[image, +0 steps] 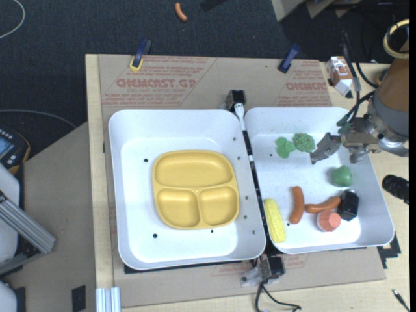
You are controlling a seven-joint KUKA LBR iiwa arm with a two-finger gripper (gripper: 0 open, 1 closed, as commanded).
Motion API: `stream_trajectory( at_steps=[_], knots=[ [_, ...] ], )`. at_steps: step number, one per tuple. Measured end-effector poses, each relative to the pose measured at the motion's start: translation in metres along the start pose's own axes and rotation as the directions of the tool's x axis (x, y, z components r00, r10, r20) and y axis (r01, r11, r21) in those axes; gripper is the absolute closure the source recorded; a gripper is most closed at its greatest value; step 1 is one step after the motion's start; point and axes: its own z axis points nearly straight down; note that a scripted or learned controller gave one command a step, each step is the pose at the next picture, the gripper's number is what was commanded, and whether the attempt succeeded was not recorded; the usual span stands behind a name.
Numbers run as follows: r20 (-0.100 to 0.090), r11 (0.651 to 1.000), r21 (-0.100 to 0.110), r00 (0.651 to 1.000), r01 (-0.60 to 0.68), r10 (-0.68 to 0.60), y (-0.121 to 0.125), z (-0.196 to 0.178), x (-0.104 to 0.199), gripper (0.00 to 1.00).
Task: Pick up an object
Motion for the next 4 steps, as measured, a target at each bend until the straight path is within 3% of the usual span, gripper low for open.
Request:
stream_trajectory(
  at_steps=[1,4],
  knots=[
    [0.002,1.000,-0.012,1.000,0.003,-0.003,0.002,-0.006,0.000,0.00],
    [-0.001,1.000,-0.005,1.000,0.002,-0.002,0.005,0.156,0.007,0.00]
  ],
)
